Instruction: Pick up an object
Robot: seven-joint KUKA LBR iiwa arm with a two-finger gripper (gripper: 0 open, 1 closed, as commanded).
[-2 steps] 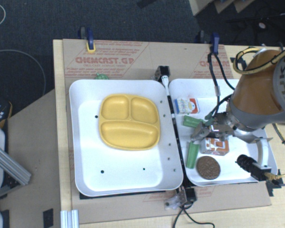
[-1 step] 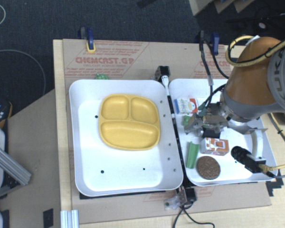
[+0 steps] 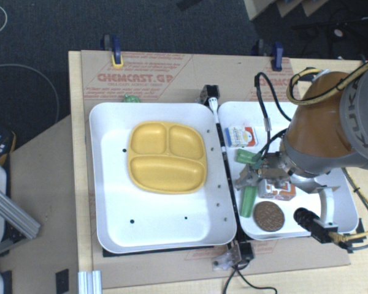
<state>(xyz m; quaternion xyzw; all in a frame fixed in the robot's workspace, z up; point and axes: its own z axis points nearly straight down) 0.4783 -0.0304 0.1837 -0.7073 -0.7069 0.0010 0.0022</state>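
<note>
The right bin [image 3: 349, 208] holds several small objects. A white packet with blue and red print [image 3: 240, 136] lies near its far left corner. A green piece [image 3: 248, 157] sits just below it, and a green cylinder [image 3: 248, 201] lies along the left wall. A brown round disc [image 3: 268, 215] rests near the front. An orange and white packet [image 3: 281, 190] lies partly under the arm. My gripper [image 3: 258, 175] hangs low over the cluster, between the green piece and the green cylinder. The wrist hides what is directly below it.
The left bin [image 3: 110, 201] holds a yellow divided plate [image 3: 167, 157]. The arm's orange band [image 3: 319, 124] and grey wrist cover the middle and right of the right bin. Black cables loop over that bin's far side. Clamps stand at the bench's back edge.
</note>
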